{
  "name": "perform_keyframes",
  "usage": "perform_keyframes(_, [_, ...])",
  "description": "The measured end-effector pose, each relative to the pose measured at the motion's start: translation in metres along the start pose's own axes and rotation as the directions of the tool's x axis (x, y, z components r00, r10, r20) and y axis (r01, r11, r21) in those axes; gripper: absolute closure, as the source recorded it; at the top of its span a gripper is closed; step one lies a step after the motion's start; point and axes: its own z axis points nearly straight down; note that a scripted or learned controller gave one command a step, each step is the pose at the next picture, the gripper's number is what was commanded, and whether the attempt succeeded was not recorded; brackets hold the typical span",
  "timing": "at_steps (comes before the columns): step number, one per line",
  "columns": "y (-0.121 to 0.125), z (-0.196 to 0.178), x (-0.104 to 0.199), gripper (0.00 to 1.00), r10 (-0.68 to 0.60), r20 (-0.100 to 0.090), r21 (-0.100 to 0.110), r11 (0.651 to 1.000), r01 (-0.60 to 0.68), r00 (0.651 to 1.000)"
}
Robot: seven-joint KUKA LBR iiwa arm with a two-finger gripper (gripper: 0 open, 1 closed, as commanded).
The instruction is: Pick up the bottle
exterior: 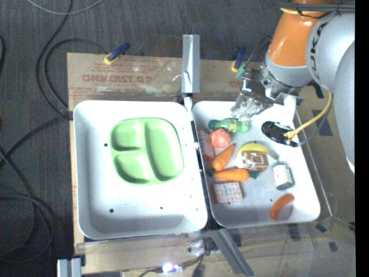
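Green bottle (pixel 229 124), one, beneath the pincer (pixel 247 107), grip state unclear; two carrots (pixel 223 157).

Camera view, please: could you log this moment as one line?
gripper: over bottle | bottle: lying in right bin | lift: not yet

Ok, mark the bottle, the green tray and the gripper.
bottle (pixel 228 124): camera view, on its green body.
green tray (pixel 147 150): camera view, on the ridge between its compartments.
gripper (pixel 244 109): camera view, midway between the fingertips, over the bottle.
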Motion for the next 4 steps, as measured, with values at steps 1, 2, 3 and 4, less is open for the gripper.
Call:
perform_keyframes(1, [0.0,0.0,0.0,0.0,0.0,0.0,0.0,1.0,0.0,1.0])
perform_keyframes(2, [-0.038,-0.073,0.042,0.0,-0.132,0.0,-0.003,0.991,0.132,0.991])
perform_keyframes(3, [0.04,0.077,0.046,0.0,-0.124,0.002,0.0,0.992,0.124,0.992])
perform_keyframes(4, [0.056,0.076,-0.008,0.0,-0.083,0.0,-0.001,0.997,0.083,0.997])
